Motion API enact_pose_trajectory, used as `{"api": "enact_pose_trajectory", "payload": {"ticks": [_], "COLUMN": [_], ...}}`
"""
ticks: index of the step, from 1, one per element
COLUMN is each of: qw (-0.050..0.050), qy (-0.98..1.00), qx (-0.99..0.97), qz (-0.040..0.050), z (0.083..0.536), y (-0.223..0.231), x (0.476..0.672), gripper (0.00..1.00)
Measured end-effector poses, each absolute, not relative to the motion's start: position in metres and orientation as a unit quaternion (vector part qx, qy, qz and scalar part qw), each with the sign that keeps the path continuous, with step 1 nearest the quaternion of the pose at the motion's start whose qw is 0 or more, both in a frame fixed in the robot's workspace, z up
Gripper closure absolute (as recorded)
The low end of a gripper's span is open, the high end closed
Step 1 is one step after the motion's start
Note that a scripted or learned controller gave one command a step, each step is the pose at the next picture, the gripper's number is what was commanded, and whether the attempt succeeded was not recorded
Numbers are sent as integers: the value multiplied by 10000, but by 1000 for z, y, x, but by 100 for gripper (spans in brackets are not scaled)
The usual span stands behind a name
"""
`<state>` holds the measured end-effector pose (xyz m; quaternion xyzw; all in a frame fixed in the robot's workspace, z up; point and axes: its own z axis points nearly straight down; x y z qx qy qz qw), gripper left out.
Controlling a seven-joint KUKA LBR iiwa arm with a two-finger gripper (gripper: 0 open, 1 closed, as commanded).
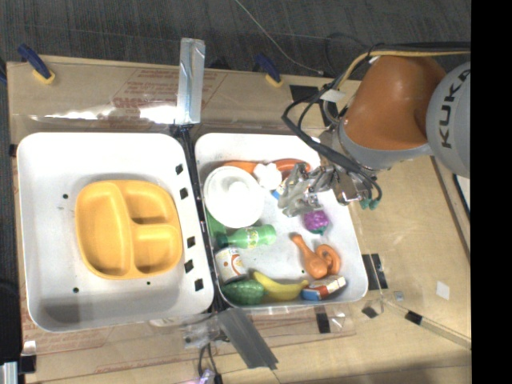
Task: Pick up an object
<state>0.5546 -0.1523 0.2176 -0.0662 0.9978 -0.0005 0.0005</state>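
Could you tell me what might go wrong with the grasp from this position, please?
The tool hangs in the crowded right bin, so it may nudge the white bowl or the purple grape bunch instead of gripping one thing. The items lie close together, leaving little room for fingers. The loose cables near the wrist might snag.

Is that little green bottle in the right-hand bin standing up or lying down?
Lying down. The green bottle rests on its side in the right bin, its long side showing, just below the white bowl.
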Motion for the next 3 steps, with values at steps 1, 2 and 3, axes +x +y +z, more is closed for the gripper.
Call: {"api": "enact_pose_trajectory", "payload": {"ticks": [1, 2, 3], "qw": [39, -10, 0], "qy": [9970, 9777, 9704], "qx": [-766, -2100, -2415], "qz": [-20, 6, 8], "z": [278, 192, 180], "y": [-198, -209, -164], "x": [647, 608, 537], "gripper": [100, 100, 100]}}
